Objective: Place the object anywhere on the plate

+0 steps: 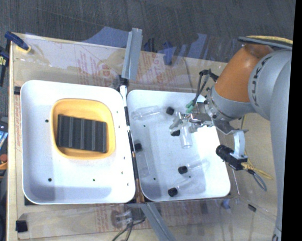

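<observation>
The pincer (184, 122) hangs over the upper middle of the right bin (215, 190); whether it is apart or together I cannot tell. A clear tube (186, 139) lies just below it, touching or nearly so. The yellow plate (84, 110) sits in the left bin (32, 135).

One fixed camera looks down at a slant from above the pale wooden surface (83, 223), far enough off to take in both shallow white plastic bins (35, 181) side by side. The grey arm with an orange band (246, 72) enters from the frame's right side.
</observation>
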`<state>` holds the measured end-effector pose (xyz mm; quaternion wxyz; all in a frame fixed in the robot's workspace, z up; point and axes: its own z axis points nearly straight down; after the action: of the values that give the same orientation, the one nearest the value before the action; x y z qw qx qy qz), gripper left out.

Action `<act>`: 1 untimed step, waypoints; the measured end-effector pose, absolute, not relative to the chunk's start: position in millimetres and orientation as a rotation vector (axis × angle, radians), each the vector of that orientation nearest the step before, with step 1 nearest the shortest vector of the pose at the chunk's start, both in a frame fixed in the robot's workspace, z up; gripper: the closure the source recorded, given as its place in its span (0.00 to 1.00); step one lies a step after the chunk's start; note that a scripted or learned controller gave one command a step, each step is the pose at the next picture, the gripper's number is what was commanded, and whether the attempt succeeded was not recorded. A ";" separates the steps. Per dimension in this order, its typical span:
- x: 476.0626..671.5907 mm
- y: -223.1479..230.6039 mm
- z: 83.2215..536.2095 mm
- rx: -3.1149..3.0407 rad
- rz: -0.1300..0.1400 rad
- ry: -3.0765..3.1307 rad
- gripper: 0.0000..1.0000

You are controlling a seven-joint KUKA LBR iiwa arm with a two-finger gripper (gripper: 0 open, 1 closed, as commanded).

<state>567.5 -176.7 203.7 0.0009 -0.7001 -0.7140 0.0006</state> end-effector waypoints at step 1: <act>600.1 -102.7 218.4 -2.009 0.003 -2.412 1.00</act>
<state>600.1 -102.7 218.4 0.0015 -0.6400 -0.7684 0.0010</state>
